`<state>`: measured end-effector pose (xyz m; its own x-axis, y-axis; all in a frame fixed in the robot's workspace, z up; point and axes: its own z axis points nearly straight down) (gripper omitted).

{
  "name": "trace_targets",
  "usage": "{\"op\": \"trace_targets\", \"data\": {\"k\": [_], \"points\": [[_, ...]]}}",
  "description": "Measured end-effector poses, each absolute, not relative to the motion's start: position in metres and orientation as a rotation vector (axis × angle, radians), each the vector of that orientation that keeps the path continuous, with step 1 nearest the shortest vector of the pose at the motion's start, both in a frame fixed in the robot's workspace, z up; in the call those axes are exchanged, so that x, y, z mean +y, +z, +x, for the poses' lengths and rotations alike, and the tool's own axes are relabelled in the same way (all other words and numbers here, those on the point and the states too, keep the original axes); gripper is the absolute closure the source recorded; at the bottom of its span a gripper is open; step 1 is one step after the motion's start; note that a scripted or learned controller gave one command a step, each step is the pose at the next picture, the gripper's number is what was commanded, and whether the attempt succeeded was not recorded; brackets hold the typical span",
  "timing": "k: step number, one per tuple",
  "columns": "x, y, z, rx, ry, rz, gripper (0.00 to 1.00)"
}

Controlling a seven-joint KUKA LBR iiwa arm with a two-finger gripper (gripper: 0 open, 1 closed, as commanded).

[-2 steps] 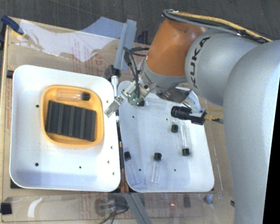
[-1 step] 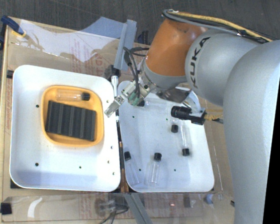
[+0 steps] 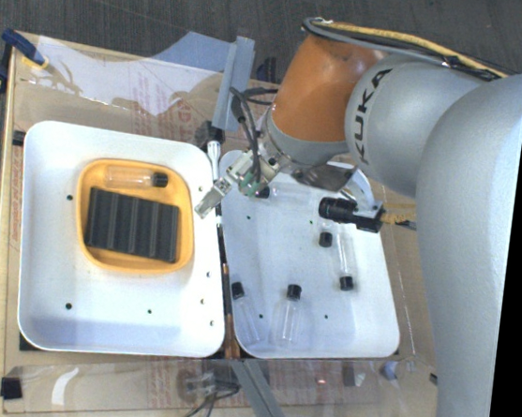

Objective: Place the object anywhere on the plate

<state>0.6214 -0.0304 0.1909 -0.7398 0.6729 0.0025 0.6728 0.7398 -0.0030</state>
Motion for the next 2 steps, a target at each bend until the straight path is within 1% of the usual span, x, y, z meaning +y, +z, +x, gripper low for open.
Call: {"op": "trace_targets", "data": {"k": [2], "points": [[-0.0303,0.1909,0.6214,-2.927,0.003,-1.132,0.0]]}}
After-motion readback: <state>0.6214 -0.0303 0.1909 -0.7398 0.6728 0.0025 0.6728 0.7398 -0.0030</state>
